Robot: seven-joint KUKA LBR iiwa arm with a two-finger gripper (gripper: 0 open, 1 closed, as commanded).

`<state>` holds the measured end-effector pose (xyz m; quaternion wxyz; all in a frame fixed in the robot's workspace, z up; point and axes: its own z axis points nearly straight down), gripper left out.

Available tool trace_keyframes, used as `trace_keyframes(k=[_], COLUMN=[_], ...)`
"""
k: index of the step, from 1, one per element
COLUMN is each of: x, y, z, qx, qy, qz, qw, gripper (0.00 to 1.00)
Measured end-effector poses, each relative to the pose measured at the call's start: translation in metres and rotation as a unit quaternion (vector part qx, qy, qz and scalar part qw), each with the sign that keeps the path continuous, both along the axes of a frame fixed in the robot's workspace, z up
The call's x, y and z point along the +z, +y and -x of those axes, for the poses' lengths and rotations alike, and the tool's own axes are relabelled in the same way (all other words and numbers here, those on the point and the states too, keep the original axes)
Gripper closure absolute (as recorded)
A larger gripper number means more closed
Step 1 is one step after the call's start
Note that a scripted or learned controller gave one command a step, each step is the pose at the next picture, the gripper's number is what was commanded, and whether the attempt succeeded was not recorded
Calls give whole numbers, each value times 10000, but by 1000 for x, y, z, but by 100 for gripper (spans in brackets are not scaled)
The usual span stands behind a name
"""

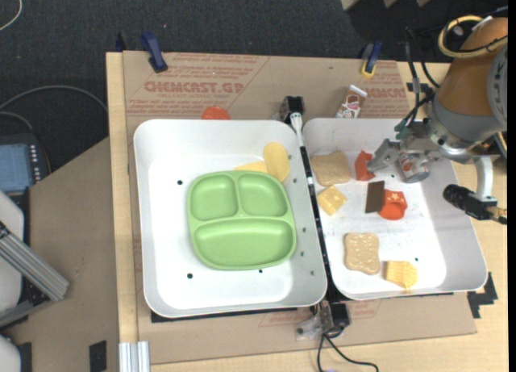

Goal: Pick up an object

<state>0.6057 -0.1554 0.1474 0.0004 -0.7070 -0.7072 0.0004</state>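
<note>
surface [129, 201]: brown board, carries two white bins side by side; blue clamps at its far edge.
arm [472, 80]: grey with orange band, reaches in from the right over the far part of the right bin.
left bin [161, 265]: holds a green tray and two yellow pieces.
right bin [459, 257]: holds the loose food-like items, seven or so.
tray [240, 221]: green, three compartments, all bare; sits mid-bin.
yellow pieces: an oval one [276, 160] and a flat one [250, 168], touching the tray's far right corner.
pincer [403, 160]: low over the far part of the right bin; cannot tell whether its tips are apart or together, nothing seen between them.
toast [331, 169]: pale, far left of the right bin, near the divider.
cracker [362, 252]: tan, near side of the right bin.
cheese [330, 199]: yellow cube, just below the toast.
wedge [401, 273]: yellow-orange, just right of the cracker.
brown slab [376, 197]: dark, upright-looking, touching the red block.
red block [393, 205]: mid-bin, below the pincer.
red bit [364, 165]: just left of the pincer, closest item to it.
progress: judged early; no item lifted, all lie on the bin floor.
left to do: close on one item, likely the red bit or red block, and raise it clear.
</note>
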Motion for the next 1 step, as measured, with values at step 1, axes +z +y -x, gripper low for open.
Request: trace_keyframes(k=[1], x=[-53], y=[53], z=[-56], qx=[18], qy=[-41], qz=[8], qw=[10000], gripper=[0])
